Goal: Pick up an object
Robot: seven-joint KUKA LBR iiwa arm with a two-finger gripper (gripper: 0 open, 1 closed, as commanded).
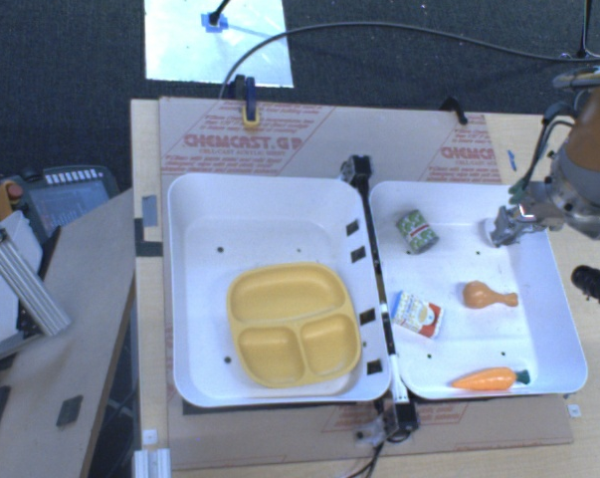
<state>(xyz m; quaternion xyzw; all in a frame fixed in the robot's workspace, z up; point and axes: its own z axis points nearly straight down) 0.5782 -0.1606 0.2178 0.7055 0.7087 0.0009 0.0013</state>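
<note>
The bench (309, 132) carries 2 shallow white bins side by side. The left bin (195, 222) holds a yellow divided plate (292, 322) with 3 compartments, lying flat toward the near side of the bin.

The right bin (548, 307) holds 4 loose objects, all apart from one another. A small green can (416, 230) lies tilted near the far left part of the bin. A small white and red carton (417, 314) lies flat near the left wall, close to the divider between the bins. A tan toy drumstick (489, 295) rests on its side about the middle of the bin. An orange toy carrot (491, 378) with a green tip lies along the near edge, its tip pointing right.

The arm (588, 157) reaches in from the right, its orange band visible above the wrist. The gripper (505, 229) sits at the far right part of the right bin, above and to the right of the drumstick and well right of the can. Nothing shows between its tips, and how far they are parted cannot be told from this angle. No object touches the gripper; the drumstick is the nearest of the 4.
</note>
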